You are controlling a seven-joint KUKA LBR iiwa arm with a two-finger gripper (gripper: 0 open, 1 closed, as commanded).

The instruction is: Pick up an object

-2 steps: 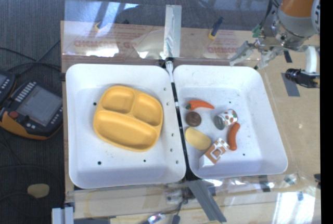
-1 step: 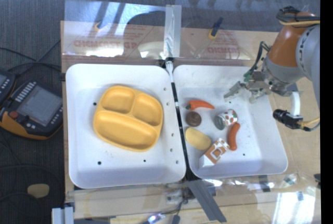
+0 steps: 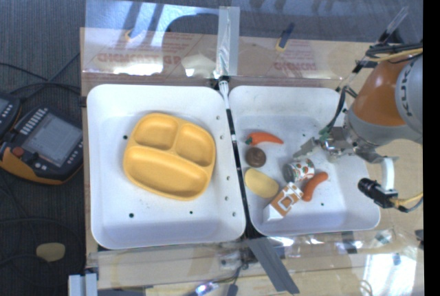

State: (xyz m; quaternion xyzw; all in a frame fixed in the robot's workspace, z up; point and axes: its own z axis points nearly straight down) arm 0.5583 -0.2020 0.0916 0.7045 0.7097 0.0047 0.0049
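Observation:
My gripper hangs over the right part of the right bin, on the grey arm with the orange band that comes in from the right. Just below and left of it stands a small patterned can. An orange-red sausage shape lies beside the can, and an orange and white box sits in front of it. Further left are a yellow potato-like piece, a brown round piece and an orange carrot. I see nothing held in the gripper.
The left bin holds a yellow divided plate. A raised divider separates the two bins. A black cable connector hangs off the arm over the right bin's right wall. A pendant lies on the floor to the left.

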